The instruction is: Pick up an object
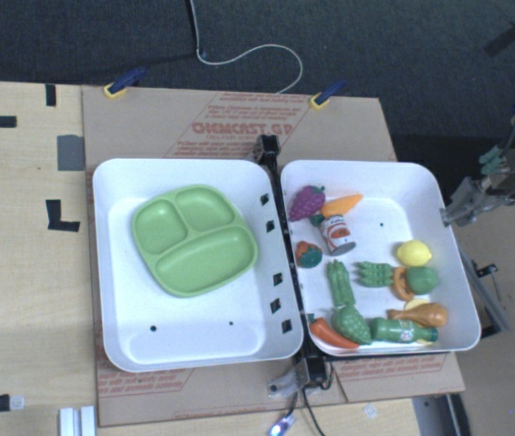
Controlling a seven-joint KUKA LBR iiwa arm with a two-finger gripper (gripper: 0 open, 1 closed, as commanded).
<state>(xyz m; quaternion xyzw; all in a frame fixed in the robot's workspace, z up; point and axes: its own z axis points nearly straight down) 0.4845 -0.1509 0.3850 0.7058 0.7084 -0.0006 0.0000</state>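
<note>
Toy carrot [327, 335] touches broccoli [351, 323], green bottle [404, 331] beside.

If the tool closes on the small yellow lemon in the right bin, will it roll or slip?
The lemon looks round and smooth, so it may slip out or roll. It lies close against the green round toy, which might stop it rolling that way. It is probably light plastic.

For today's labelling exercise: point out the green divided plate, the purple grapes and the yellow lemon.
green divided plate [195, 240], camera view, its large lower compartment
purple grapes [306, 202], camera view, middle of the bunch
yellow lemon [413, 252], camera view, its centre
</note>
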